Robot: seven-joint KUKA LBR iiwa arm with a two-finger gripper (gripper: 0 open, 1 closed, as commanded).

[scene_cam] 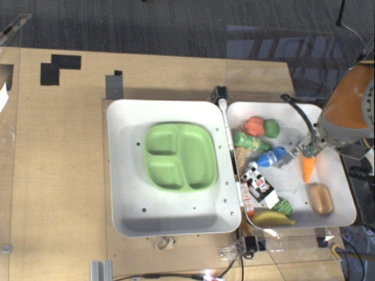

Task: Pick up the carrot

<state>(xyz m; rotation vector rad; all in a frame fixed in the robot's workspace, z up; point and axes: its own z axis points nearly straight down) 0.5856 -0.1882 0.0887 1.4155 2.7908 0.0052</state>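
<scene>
Toward the right edge of the right-hand bin: a small orange carrot (308, 167), tapered, with a green leafy top, is seen hanging or standing nearly upright, tip pointing down toward the bin floor.
Carrot look: smooth toy-like plastic, bright orange body, green tuft at the upper end, which sits right at the gripper.
Gripper: the two-finger gripper (309, 151) is seen at the carrot's green top; the grey arm (351, 113) with its orange band reaches in over the bin's right rim.
Gripper state: the fingers appear pressed in on the carrot's top end, pinching it; the tips themselves are small and hard to make out.
Right white bin (345, 215): a brown oval potato-like piece (320, 198) lies just below the carrot, near the right front corner.
Left white bin (126, 215): a light green divided plastic tray (179, 157) is set in its middle.
</scene>
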